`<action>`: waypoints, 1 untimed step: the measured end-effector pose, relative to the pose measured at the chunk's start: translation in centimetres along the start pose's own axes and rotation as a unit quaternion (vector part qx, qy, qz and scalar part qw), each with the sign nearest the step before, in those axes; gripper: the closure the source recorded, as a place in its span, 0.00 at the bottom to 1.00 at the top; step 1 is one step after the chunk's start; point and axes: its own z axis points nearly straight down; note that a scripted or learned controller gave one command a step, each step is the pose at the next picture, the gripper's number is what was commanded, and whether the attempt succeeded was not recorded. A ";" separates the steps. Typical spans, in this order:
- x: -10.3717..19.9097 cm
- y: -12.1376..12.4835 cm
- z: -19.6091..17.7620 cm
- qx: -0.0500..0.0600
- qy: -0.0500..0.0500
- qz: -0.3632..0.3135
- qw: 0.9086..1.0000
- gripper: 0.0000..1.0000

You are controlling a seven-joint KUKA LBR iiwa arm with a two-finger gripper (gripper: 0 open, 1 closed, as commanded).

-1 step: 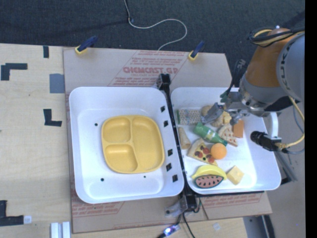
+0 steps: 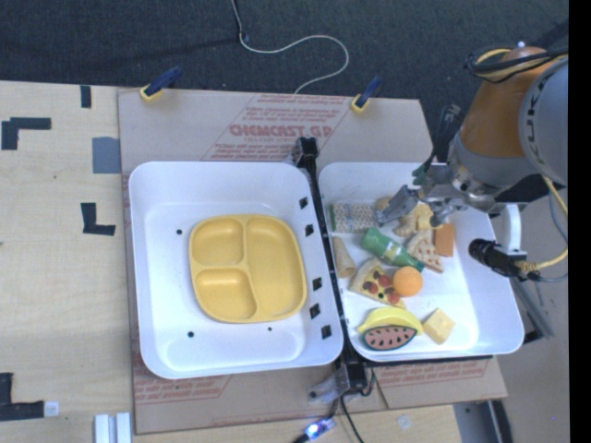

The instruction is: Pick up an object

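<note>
The right bin [image 2: 480,326] holds several toy foods: a green bottle [image 2: 389,246], an orange ball [image 2: 407,281], a pizza slice [image 2: 377,284], a watermelon slice [image 2: 388,332], a cheese cube [image 2: 439,325], crackers [image 2: 423,245] and an orange block [image 2: 444,239]. My gripper [image 2: 414,206] hangs low over the upper part of this pile, just above the crackers, with its fingers spread apart. Nothing sits between the fingers.
The left bin [image 2: 157,247] holds a yellow divided plate [image 2: 247,268]. A black divider clip [image 2: 307,150] sits where the bins meet. A thin cable [image 2: 277,44] lies behind the bench, and two blue-yellow clamps [image 2: 162,83] pin the cardboard.
</note>
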 end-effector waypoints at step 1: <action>-0.3 -1.0 5.0 0.002 -0.001 0.000 1.000 0.00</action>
